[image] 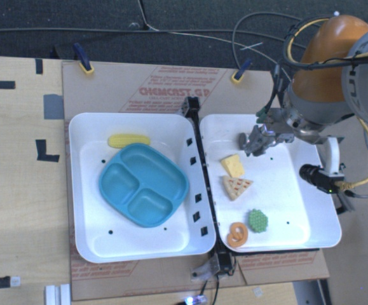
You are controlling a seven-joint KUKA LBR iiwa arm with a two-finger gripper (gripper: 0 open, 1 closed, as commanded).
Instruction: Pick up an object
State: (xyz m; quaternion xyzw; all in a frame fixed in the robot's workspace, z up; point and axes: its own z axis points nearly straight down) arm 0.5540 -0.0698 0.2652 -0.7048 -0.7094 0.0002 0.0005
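Tool is positioned over the upper part of the right bin; whether it is open or closed cannot be determined. Yellow cheese block lies just below the tool; pizza slice, green piece and pretzel lie farther below; blue divided plate and corn cob occupy the left bin, well apart from the tool.

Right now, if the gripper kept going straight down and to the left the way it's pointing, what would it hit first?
Most likely the yellow cheese block, which lies just below and left of the gripper in the right bin. Height is hard to judge from above, so it might reach bare bin floor beside the block instead.
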